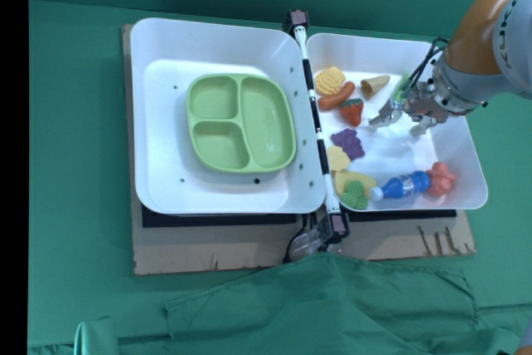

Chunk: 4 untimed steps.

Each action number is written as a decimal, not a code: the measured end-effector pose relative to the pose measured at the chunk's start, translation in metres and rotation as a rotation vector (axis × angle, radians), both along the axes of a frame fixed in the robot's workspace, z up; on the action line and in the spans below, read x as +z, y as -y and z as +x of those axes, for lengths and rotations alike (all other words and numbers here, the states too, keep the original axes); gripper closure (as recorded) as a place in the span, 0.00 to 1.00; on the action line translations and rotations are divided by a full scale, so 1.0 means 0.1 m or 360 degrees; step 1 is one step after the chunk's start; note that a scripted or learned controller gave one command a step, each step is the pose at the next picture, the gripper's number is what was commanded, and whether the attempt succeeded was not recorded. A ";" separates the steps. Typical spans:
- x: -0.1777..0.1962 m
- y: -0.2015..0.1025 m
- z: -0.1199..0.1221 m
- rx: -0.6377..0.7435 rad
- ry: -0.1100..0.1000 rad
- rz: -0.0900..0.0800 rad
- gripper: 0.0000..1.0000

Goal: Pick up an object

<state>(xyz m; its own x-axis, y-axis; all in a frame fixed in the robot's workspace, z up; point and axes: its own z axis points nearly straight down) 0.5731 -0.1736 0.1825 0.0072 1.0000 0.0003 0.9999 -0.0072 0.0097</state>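
we see the gripper (401, 116) hanging over the right bin (465, 147) with its fingers spread and nothing between them, the strawberry (352, 110) just to its left and the cone (375, 83) a little farther back. left of the strawberry lie the sausage (335, 96) and corn (329, 80), while grapes (348, 142), a blue bottle (401, 185) and an orange toy (441, 179) sit nearer us. the left bin (158, 54) holds a green divided plate (240, 123).

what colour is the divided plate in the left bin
Light green, the divided plate seen plainly in the camera view.
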 end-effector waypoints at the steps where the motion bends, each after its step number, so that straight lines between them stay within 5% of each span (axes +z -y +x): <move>1: 0.03 -0.53 0.41 0.0013 0.0011 -0.0012 0.00; 2: 0.04 -0.70 -0.04 0.0003 0.0018 -0.0011 0.00; 3: 0.03 -0.08 -0.20 0.0001 0.0014 -0.0006 0.00; 4: 0.04 0.15 -0.46 0.0004 0.0017 -0.0010 0.00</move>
<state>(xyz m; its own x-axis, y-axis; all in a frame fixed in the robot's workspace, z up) 0.5267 -0.1887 0.1861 0.0048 1.0000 -0.0060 0.9998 -0.0047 0.0203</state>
